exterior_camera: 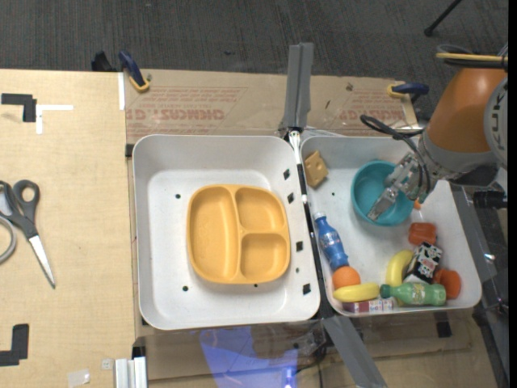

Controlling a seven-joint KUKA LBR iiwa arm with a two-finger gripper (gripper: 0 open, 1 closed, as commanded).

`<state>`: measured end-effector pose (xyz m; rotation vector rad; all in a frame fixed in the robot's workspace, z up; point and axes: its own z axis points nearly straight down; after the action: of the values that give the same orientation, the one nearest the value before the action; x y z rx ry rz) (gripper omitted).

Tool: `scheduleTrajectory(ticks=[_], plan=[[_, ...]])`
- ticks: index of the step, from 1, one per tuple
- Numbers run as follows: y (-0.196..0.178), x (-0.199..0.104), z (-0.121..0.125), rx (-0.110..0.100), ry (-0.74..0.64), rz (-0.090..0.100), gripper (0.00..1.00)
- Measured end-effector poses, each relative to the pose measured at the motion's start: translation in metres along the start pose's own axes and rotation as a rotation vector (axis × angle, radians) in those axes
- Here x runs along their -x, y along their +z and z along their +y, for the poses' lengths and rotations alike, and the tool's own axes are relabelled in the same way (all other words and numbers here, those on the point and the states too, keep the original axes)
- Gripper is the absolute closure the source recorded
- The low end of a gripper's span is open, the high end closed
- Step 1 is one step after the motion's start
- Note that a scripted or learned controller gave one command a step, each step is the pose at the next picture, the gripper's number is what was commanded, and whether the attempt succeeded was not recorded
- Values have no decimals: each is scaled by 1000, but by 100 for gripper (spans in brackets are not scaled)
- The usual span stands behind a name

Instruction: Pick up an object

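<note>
My gripper (386, 202) hangs over the teal bowl (373, 186) at the back of the right bin (467, 233), its tip low inside the bowl. The grey arm with its orange band (462, 111) comes in from the right. Along the bin's front lie a blue bottle (329, 242), an orange (346, 276), a yellow banana (356, 293), a second yellow fruit (396, 267), a green bottle (417, 294), a black and white carton (427, 261) and two red pieces (422, 234) (449, 281). A brown block (315, 168) lies at the back left corner.
The left bin (153, 217) holds a yellow divided plate (239, 234). Scissors (29, 226) lie on the wooden bench at the far left. A grey bar (299, 87) runs back from the seam between the bins. Blue clamps (133, 69) (410, 90) sit on the cardboard behind.
</note>
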<state>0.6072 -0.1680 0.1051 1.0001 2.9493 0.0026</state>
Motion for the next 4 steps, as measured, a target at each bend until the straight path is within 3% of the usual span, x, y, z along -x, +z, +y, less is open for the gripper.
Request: scheduleTrajectory(ticks=[1, 2, 3, 4], plan=[[10, -40, 46, -8, 69, 20, 0], [10, -9, -26, -8, -87, 19, 0], [11, -28, 52, -6, -61, 20, 0], [-40, 12, -40, -6, -258, 21, 0]])
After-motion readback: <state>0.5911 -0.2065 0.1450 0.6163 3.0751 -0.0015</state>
